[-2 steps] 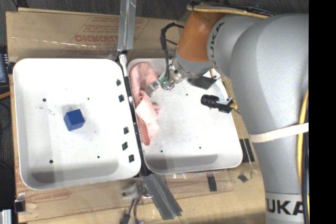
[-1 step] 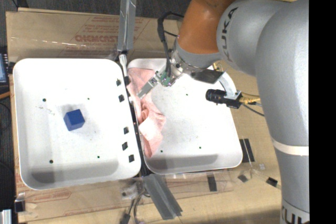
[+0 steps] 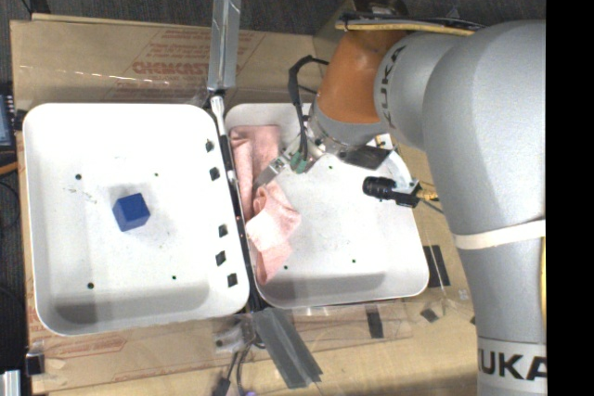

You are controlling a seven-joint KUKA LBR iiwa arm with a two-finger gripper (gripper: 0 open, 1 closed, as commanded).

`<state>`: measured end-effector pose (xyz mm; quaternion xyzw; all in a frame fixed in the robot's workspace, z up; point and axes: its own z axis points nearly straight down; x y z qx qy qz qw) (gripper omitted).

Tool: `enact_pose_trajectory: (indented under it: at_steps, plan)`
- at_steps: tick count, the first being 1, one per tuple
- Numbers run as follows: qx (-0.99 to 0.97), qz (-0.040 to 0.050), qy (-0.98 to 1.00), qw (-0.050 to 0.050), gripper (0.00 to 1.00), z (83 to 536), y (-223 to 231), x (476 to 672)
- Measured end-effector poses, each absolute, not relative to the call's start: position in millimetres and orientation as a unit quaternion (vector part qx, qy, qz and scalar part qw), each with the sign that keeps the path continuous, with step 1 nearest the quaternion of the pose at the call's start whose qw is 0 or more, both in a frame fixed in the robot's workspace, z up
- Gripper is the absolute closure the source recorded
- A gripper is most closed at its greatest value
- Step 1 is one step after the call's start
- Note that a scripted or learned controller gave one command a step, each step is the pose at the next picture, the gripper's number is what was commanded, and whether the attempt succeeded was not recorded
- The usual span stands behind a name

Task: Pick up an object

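Note:
A pink cloth (image 3: 266,216) lies crumpled along the left wall of the right bin (image 3: 371,278), from its far corner to near its front. My gripper (image 3: 281,170) reaches down from the wrist at the bin's far side. Its tip is right over the upper part of the cloth, touching or just above it. The orange band (image 3: 351,86) and the grey arm cover the bin's far right part. A small blue cube (image 3: 131,210) sits on the floor of the left bin (image 3: 56,292), left of centre and well away from the gripper.
A grey divider bar (image 3: 225,172) with black clips separates the two bins. A black cable stub (image 3: 390,191) sticks out from the arm over the right bin. Brown cardboard (image 3: 111,51) lies under and behind the bins.

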<state>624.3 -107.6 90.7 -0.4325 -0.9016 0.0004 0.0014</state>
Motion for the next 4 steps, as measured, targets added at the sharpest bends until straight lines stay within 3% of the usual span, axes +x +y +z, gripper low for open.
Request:
enact_pose_trajectory:
  at_steps: [1, 2, 3, 4]
  plan:
    - [-0.492, 0.0011, -0.871, 0.002, 0.0, 100, -103, 630.2]
    - [-0.512, 0.0013, -0.859, 0.003, 0.0, 90, -99, 580.5]
    - [-0.511, 0.0019, -0.86, 0.005, 1.0, 98, -99, 580.7]
    - [-0.511, 0.002, -0.86, 0.005, 0.0, 98, -99, 580.8]
